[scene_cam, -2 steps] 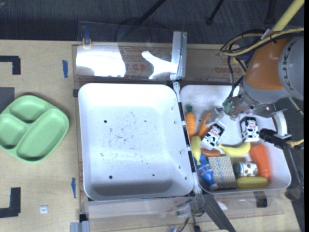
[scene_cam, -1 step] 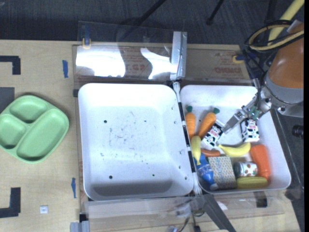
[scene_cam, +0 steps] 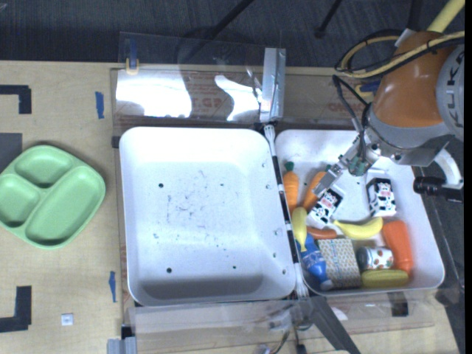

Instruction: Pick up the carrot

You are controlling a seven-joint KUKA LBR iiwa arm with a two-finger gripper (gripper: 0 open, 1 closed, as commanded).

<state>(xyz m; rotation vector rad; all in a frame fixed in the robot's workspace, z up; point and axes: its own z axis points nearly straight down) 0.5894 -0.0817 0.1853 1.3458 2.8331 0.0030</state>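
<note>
Over the right bin, the gripper hangs just above the carrot, which lies at the bin's far left by the divider. Whether it is apart or together I cannot tell. This looks like the approach; next it must descend and close squarely on the carrot.

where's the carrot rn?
The carrot lies in the right bin, against its left wall near the top, just above a yellow toy.

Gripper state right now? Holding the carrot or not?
Gripper: low in the right bin, by the carrot; open or closed cannot be told, and nothing is visibly held.
</note>
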